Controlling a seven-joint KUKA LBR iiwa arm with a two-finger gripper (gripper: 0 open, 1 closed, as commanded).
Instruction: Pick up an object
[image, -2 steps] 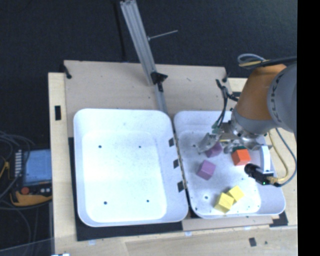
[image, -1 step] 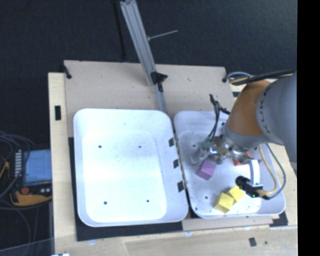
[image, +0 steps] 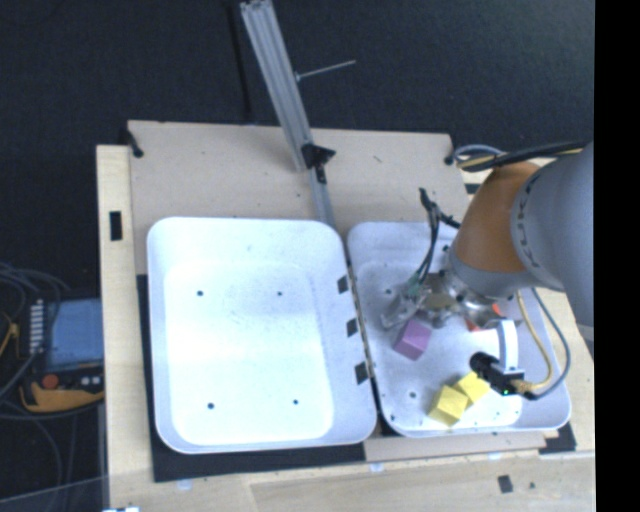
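Over the right shallow white plastic bin (image: 392, 255), the grey two-finger gripper (image: 418, 308) is poised directly above a small purple block (image: 412, 339), which rests on the bin floor; whether the fingers are spread or closed cannot be told (cables clutter the wrist). Two yellow blocks (image: 458, 397) lie nearer the front. The approach step is judged underway; a short descent and closure would be needed next

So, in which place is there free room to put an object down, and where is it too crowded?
The left bin offers bare white floor between all four walls. The right bin is crowded: the gripper hangs over its middle beside the purple block, with the yellow blocks near its front wall. A narrow bare strip lies along its left wall.
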